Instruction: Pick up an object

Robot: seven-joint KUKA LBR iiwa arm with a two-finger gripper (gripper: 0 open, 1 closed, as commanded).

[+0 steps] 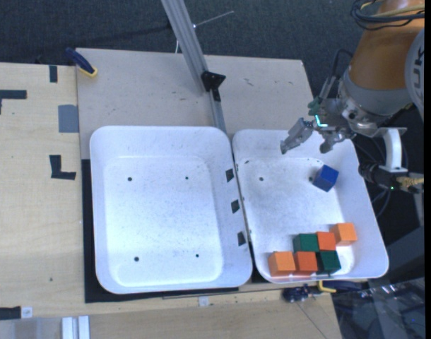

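Observation:
My gripper hangs over the far part of the right bin, its two grey fingers spread open with nothing between them. A blue block lies in that bin just below and slightly right of the fingertips, apart from them. Along the bin's near edge sits a cluster of orange blocks and green blocks, packed close together.
The left bin stands beside the right one, sharing a middle rim. A slanted metal bar runs from the top down to the bins' junction. The arm's orange band fills the upper right corner.

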